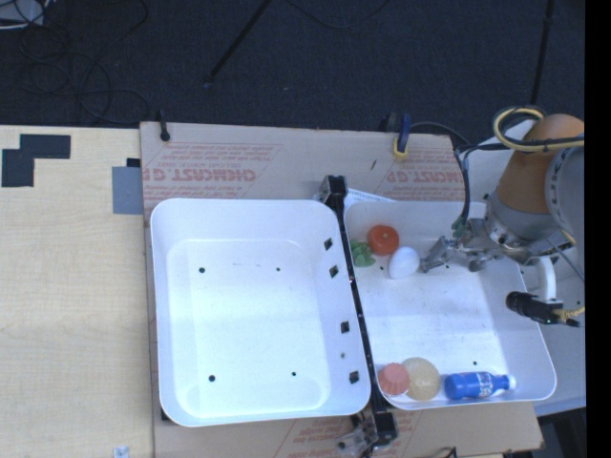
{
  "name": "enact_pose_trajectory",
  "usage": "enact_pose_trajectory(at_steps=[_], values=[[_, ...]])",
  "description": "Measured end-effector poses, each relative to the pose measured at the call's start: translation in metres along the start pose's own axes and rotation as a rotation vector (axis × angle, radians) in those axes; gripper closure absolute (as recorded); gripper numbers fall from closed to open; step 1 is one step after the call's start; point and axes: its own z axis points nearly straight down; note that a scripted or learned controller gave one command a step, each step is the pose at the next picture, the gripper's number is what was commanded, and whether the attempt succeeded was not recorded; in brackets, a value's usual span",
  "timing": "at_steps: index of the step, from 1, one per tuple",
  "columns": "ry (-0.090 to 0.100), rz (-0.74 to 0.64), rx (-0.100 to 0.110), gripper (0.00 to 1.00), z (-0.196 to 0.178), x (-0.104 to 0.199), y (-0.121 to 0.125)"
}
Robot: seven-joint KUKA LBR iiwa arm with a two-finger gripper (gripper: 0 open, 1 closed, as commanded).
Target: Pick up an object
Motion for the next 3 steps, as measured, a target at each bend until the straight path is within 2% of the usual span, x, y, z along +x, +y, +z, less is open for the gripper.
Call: enact_pose_trajectory(at_steps=[1, 2, 3], values=[[-0.002, 0.003, -0.006, 0.00, -0.005, -0.001, 0.022], [-0.002, -0.001, -0.004, 1.00, -0.015, -0.001, 0.021], [-0.002, -0.003, -0.003, 0.00, -0.015, -0.001, 0.021]])
